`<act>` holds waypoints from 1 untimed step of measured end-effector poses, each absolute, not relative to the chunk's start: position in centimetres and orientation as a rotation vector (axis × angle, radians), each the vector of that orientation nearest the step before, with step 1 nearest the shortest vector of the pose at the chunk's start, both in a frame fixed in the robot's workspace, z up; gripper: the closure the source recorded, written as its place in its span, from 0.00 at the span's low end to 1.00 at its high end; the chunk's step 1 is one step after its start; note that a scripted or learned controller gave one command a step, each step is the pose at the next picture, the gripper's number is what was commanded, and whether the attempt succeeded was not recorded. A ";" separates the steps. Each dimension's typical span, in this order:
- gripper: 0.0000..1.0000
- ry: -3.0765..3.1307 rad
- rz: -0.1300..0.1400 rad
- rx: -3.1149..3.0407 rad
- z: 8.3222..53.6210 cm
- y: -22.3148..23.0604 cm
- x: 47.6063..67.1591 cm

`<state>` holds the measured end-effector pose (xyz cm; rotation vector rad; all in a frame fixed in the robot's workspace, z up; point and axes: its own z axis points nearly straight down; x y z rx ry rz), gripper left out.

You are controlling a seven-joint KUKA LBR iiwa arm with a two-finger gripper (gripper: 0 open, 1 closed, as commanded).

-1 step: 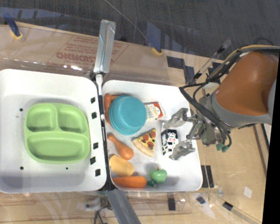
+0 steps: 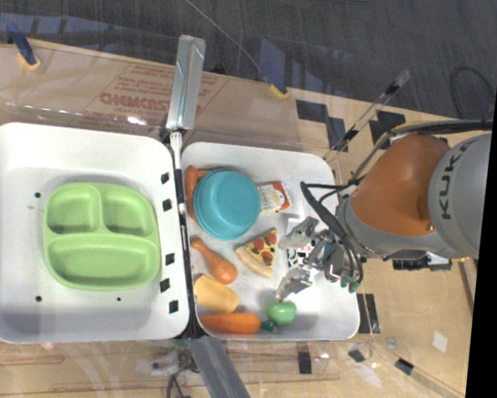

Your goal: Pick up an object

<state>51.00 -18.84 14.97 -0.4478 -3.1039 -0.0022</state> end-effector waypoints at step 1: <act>0.00 -2.820 -0.002 -1.376 9.1 -9.7 49.5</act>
